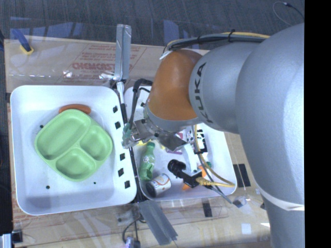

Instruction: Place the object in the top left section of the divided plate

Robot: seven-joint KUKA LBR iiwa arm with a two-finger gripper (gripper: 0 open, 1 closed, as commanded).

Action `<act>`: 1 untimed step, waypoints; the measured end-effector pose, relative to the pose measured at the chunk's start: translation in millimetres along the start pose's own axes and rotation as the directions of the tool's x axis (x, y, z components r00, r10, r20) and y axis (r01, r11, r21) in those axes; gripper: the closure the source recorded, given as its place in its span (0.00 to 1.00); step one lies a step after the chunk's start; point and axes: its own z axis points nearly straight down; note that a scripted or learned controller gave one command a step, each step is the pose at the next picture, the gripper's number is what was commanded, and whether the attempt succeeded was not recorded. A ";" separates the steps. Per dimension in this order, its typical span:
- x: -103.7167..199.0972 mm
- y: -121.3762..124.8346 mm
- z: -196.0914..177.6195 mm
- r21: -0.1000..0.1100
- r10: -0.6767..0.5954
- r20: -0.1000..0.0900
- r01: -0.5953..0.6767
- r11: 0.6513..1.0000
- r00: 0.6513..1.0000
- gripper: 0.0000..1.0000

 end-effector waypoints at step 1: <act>42.9 7.0 -47.8 -0.001 0.095 0.000 -0.095 0.995 0.995 1.00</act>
